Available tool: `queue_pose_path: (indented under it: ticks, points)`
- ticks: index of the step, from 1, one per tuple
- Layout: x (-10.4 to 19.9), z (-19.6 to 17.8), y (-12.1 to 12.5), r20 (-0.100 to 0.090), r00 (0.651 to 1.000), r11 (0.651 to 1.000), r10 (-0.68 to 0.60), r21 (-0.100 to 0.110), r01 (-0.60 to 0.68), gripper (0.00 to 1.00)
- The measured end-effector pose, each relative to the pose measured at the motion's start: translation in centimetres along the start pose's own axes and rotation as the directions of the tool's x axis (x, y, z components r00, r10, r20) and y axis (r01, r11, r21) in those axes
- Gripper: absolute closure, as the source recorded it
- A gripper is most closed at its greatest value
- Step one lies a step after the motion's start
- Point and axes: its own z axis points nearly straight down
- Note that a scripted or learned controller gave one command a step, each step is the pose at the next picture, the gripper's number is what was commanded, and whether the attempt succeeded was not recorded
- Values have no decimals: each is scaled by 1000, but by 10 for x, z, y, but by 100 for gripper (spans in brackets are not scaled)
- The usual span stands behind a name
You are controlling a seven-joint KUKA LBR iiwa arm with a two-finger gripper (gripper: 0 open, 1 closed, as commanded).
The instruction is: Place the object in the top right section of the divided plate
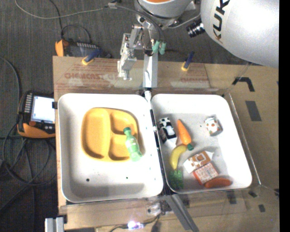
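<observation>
The gripper [137,72] hangs with its two fingers spread apart and nothing between them, one pale finger [126,63] to the left and one [148,71] to the right. It sits above the cardboard strip behind the bins, well apart from the yellow divided plate [97,131], up and to the right of it. The grey arm [240,27] with its orange band [163,1] fills the corner far above and right of the plate.

The plate lies in the left white bin [72,181], toward that bin's upper middle. A green bottle [132,145] lies across the plate's right side, its cap pointing up toward the upper right section and its body reaching over the plate's lower right rim.

To the right of the plate, past the bins' shared wall, the right white bin [235,136] holds several things: a black-and-white toy [167,129] nearest the plate, then a carrot [183,132], a banana [177,156], a dark green vegetable [176,178], a red-and-white box [201,166], a red sausage-shaped piece [217,183] and a small white-and-red cube [213,126] farthest off.

Left of the plate, outside the bins, an orange-edged device with a lit screen [38,113] rests on the floor
</observation>
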Motion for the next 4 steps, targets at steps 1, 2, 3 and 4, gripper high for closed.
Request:
queue_pose_path:
  ticks: [1,2,3,4]
  points:
    - [-19,0,-9,2,972,972,-233,2,233,100]
    - [-6,0,-3,0,916,916,-402,2,402,100]
    - [-31,0,56,4,744,744,-668,0,668,100]
    - [-31,-1,50,5,339,339,-941,0,941,100]
